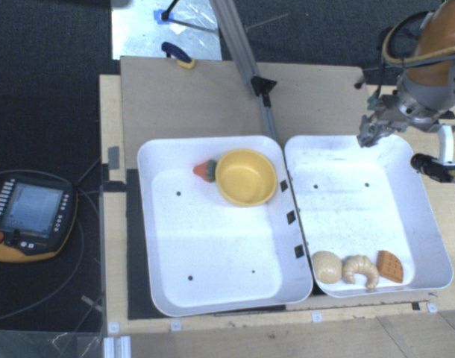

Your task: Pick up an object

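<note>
Three food items (356, 268) lie in the right bin (406, 200); the gripper (369, 136) hovers above its far edge, state unclear

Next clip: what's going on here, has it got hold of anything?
The arm's end effector sits at the far edge of the right bin, with nothing between its fingers. Three food items lie along that bin's near edge: a pale bun, a croissant and a small waffle. In the left bin, a yellow bowl sits with a small red-orange item beside it. Nothing is picked up.
</note>
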Robot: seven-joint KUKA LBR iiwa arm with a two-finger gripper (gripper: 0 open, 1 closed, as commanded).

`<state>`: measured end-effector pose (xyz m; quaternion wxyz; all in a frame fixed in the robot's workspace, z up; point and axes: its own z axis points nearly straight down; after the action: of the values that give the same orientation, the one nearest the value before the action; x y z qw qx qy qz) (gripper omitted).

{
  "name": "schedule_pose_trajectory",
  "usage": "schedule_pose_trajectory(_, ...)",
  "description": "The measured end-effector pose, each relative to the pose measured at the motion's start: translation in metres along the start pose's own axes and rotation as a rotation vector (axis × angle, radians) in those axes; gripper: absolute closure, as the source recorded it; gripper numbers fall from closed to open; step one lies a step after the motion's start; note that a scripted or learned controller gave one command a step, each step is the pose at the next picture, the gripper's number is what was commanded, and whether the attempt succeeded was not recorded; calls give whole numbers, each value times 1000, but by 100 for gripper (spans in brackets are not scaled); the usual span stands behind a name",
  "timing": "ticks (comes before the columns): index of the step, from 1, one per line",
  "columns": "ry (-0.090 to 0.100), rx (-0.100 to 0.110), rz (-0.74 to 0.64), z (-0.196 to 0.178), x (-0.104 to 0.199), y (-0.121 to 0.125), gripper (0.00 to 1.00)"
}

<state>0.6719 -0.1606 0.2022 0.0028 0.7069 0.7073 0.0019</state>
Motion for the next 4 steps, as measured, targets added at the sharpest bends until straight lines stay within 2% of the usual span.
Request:
schedule_pose_trajectory(2, 0, 2, 0, -90, 1, 2, 100)
schedule_pose_trajectory(3, 2, 6, -4, -85, 52, -10, 100)
schedule_pose_trajectory(4, 2, 7, -4, -65, 100, -30, 100)
